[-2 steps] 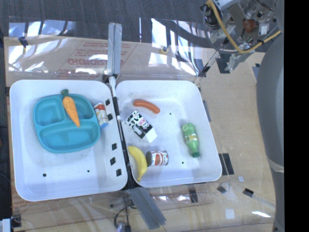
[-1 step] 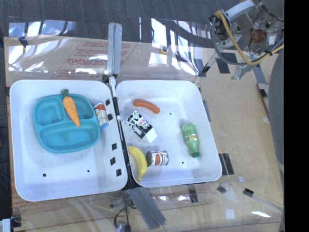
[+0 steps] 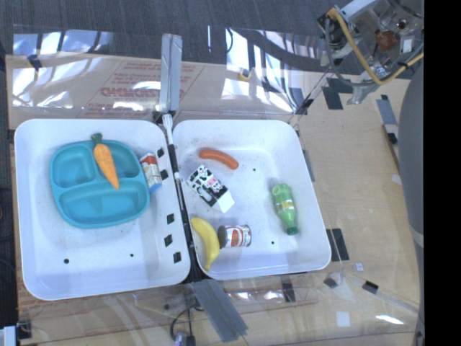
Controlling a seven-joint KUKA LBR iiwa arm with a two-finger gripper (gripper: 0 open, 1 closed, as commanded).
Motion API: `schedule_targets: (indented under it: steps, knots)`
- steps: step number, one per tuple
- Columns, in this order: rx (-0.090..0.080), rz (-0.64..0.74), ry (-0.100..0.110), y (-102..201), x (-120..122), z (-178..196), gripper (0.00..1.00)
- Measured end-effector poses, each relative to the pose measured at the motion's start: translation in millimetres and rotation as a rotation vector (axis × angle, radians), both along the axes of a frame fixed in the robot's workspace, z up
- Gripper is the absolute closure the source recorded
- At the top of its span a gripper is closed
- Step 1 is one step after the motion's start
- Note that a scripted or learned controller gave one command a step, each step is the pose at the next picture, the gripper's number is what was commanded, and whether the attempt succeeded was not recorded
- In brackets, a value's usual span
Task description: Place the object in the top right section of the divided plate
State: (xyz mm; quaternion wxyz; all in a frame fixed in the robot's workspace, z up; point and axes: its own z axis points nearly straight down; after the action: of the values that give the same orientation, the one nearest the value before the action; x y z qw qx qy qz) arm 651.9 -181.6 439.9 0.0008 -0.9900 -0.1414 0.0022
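Note:
A blue divided plate lies in the left bin. An orange carrot with a green top rests on the plate, along the ridge between its two upper sections and tilted toward the right one. My gripper hangs at the top right of the view, beyond the far corner of the right bin and well away from the plate and every object.
A small can sits against the plate's right rim. The right bin holds a sausage, a black-and-white carton, a banana, a second can and a green bottle. The grey arm runs down the right side.

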Motion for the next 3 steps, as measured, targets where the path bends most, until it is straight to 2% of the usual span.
schedule_targets:
  steps: [1, 2, 3]
  knots:
    - [-0.002, -0.072, -0.001, -26, -3, 0, 0.0]
    - [-0.001, -0.059, 0.003, -23, -1, 8, 1.0]
    - [0.001, -0.078, 0.002, -29, -50, 1, 1.0]
